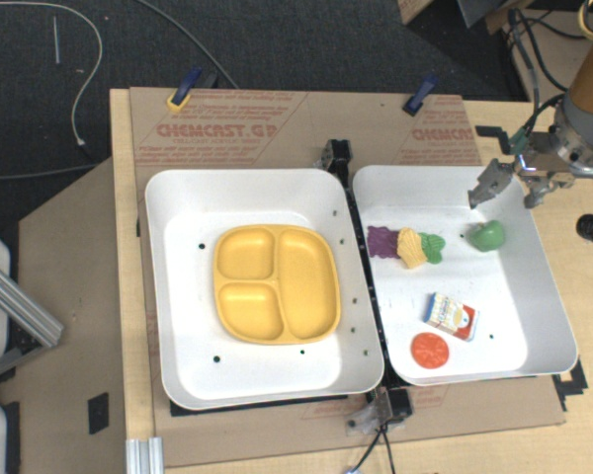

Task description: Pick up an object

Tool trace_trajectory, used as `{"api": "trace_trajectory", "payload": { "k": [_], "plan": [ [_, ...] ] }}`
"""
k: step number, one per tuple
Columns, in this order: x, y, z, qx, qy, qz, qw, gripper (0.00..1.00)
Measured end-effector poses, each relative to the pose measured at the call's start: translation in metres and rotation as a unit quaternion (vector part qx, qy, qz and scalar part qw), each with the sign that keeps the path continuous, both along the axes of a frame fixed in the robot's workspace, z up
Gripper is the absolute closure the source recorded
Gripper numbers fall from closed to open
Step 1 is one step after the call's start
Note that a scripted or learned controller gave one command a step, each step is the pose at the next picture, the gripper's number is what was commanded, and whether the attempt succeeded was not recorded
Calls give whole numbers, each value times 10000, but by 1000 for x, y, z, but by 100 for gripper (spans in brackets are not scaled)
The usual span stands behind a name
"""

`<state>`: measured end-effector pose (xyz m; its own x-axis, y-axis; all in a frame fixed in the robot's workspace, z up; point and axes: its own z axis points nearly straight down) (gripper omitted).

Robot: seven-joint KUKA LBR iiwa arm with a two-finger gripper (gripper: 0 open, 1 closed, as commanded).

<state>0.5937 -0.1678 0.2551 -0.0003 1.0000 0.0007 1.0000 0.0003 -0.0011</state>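
In the right bin (534, 354) lie a green round object (489, 235), a yellow corn cob (411, 248) with a purple piece (382, 241) and a green leafy piece (433, 247) beside it, a small white carton (450, 316) and a red disc (430, 351). My gripper (512, 190) hangs over the bin's upper right part, just above the green round object and apart from it. Its two fingers (484, 188) are spread open with nothing between them.
The left bin (178, 363) holds a yellow divided plate (277, 283). A black clamp (337, 153) sits between the bins at the back, and blue clips (184, 91) hold the cardboard base. Cables hang at the upper right.
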Motion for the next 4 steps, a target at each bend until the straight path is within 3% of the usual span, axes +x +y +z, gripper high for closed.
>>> {"api": "trace_trajectory", "payload": {
  "k": [3,4],
  "plan": [
    [-1,-10,-153,6,16,-1,10000,0],
    [0,-9,-139,5,-9,-1,10000,100]
  ]
}}
